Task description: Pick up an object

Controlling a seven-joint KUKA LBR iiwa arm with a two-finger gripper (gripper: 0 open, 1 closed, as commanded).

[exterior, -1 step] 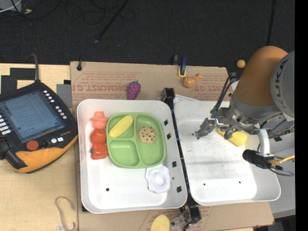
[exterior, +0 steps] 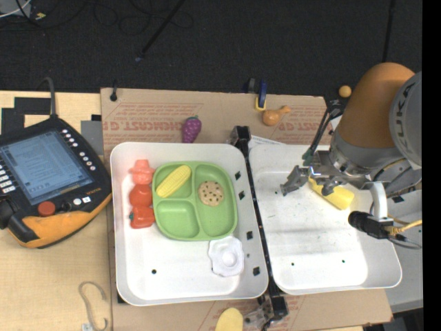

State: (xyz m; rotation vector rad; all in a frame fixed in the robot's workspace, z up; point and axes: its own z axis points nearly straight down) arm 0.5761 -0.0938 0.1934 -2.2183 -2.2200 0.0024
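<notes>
The yellow block (exterior: pixel 335 196) lies in the right bin (exterior: pixel 331 254), near its upper right part, resting on the bin floor. The gripper (exterior: pixel 308 178) sits low over the bin, just beside the block on its left, with dark fingers (exterior: pixel 294 181) spread apart and nothing between them. Judged from this, the pick is not yet done: the block is neither clamped nor raised, and closing and lifting remain.

The left bin (exterior: pixel 138 274) holds a green tray (exterior: pixel 186 219) with a corn cob (exterior: pixel 171 180) and a cookie (exterior: pixel 211 193) in its upper compartments. A red figure (exterior: pixel 140 195) stands just left of the tray; a white cup (exterior: pixel 227 257) lies below it. Beyond the bins lie a purple grape bunch (exterior: pixel 191 127) and an orange pear (exterior: pixel 274 115). A control tablet (exterior: pixel 48 178) lies well left. Nothing obstructs the block except the gripper's own offset.
</notes>
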